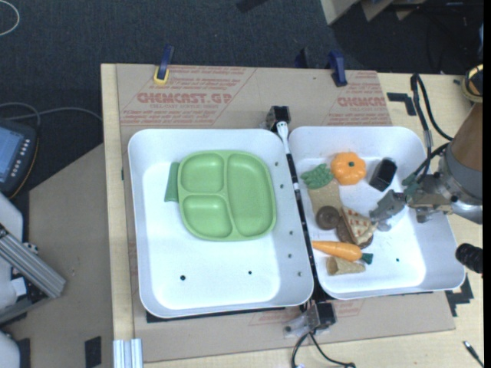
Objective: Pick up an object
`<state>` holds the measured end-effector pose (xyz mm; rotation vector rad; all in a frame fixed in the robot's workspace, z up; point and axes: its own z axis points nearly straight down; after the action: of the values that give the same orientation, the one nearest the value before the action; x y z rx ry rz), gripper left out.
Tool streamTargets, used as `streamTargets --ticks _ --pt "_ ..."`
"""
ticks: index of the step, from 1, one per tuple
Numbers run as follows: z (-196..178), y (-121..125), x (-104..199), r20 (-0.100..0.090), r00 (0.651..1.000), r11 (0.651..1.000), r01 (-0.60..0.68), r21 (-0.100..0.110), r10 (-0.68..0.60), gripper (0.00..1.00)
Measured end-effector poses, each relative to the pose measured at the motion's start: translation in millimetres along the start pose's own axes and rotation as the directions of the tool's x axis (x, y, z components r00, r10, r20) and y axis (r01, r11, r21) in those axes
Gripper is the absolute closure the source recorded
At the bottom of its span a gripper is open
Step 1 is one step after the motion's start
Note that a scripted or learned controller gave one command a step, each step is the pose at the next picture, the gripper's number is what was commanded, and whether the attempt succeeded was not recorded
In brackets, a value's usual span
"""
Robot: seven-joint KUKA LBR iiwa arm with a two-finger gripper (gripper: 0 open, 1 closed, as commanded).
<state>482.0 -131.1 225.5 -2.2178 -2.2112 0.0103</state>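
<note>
The grey two-finger gripper [386, 211] hangs in the right shallow white bin [406, 271] beside the triangular sandwich-shaped toy [357, 225] (finger state unclear).

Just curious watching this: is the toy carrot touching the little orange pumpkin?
Apart. The camera view shows the carrot low in the right bin and the pumpkin higher up, with other toys between.

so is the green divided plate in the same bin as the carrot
No, the green divided plate lies in the left bin, while the carrot lies in the right bin.
</note>
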Motion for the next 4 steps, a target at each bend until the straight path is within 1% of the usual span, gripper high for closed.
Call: streamTargets --ticks 1,2,3,4 --pt "-5 3 0 0.002 1.000 1.000 0.003 -0.012 -0.003 0.00" --pt "38 3 3 0.000 1.000 1.000 0.003 -0.006 -0.003 0.00" --pt "80 4 4 0.000 1.000 1.000 0.003 -0.005 -0.003 0.00" --pt "120 4 1 0.002 1.000 1.000 0.000 -0.021 0.000 0.00"
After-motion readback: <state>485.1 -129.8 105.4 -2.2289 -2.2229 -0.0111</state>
